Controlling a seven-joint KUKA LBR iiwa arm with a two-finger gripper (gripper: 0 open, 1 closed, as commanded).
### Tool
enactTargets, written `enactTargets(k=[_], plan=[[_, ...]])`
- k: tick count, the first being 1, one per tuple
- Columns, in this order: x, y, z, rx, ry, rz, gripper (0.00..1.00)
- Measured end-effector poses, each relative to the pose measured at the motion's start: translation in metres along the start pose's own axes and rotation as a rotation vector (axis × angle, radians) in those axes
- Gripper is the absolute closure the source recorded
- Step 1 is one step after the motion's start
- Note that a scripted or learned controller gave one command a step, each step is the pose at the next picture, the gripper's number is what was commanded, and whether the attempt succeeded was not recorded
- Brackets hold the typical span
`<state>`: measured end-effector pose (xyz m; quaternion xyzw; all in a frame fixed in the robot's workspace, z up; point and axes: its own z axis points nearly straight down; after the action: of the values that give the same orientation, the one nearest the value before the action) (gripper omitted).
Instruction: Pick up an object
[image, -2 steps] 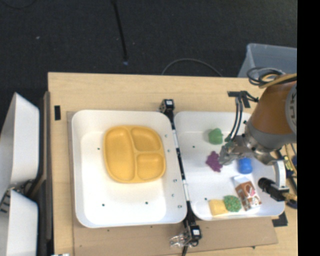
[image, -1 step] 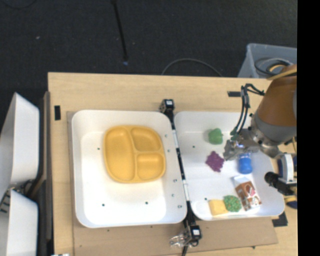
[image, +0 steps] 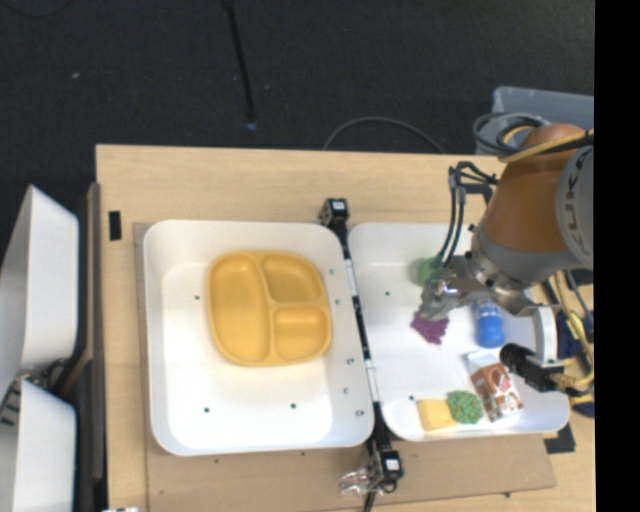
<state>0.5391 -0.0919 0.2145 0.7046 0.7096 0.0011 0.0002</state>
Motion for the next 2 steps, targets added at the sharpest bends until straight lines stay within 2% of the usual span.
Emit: enactTargets(k=[1, 2], plan=[[0.051, 0.003, 0.001, 0.002, 0.001, -0.001, 1.0], [0.093, 0.019, -0.008, 0.0, 0.0, 0.0, 1.0]])
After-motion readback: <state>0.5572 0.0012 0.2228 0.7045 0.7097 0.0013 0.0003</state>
